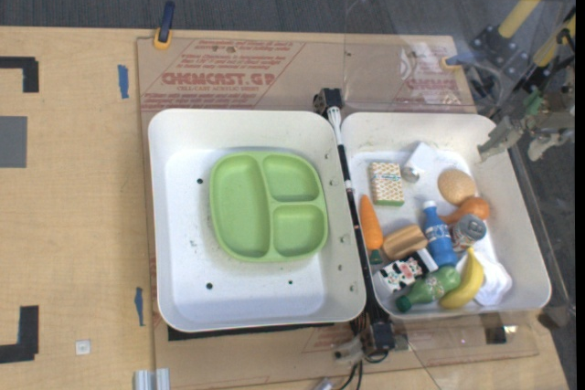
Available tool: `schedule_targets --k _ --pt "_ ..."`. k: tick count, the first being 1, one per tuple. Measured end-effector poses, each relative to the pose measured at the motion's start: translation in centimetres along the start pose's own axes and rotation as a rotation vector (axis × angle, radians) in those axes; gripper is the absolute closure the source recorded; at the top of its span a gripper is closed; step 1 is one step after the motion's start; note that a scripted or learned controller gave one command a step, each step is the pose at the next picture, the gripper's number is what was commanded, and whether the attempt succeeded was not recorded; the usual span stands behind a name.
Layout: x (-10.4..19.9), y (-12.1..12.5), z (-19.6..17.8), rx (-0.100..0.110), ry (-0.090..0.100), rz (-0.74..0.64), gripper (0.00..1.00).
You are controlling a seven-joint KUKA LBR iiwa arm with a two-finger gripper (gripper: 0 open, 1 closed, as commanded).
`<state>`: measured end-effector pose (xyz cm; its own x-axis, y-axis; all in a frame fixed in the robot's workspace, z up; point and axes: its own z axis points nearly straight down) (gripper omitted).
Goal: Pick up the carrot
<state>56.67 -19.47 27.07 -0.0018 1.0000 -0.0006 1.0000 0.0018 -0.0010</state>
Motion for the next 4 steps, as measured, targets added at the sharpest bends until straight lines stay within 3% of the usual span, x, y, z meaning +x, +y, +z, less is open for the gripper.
schedule_targets --k 1,2,3,4 --pt "-0.6 -2.6 12.0 0.010 0.004 -0.047 0.00" --pt "-0.2 -0.7 17.5 -0.004 0.000 -0.114 0.00" --pt "6.5 -1.8 18.2 -0.009 0.000 0.148 0.00" --pt "6.1 -1.6 16.9 -0.017 -0.010 0.151 1.00"
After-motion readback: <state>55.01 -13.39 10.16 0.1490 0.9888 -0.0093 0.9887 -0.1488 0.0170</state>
